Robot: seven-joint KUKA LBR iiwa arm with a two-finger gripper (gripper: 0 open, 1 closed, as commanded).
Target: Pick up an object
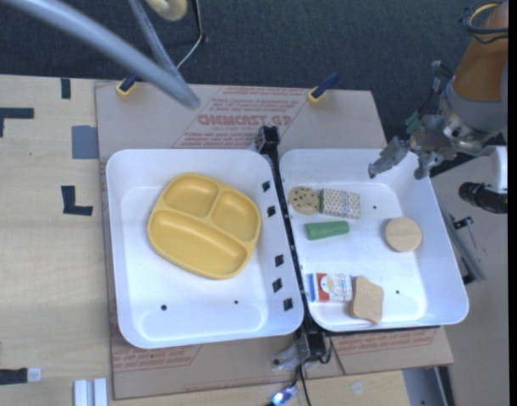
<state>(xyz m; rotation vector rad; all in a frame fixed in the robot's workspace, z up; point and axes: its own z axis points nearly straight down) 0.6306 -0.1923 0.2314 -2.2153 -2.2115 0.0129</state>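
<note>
Hovering over the right bin's [427,307] far right corner, gripper [399,161] with fingers spread apart, nothing between them. Right bin contents: round cookie [304,198] touching patterned packet [340,202], green block [327,229] just below, tan disc [403,234], small carton [329,288] beside cracker [368,299]. Left bin [127,252] holds yellow divided plate [205,224].

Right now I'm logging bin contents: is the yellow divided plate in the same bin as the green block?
No, the yellow divided plate lies in the left bin, while the green block lies in the right bin.
</note>
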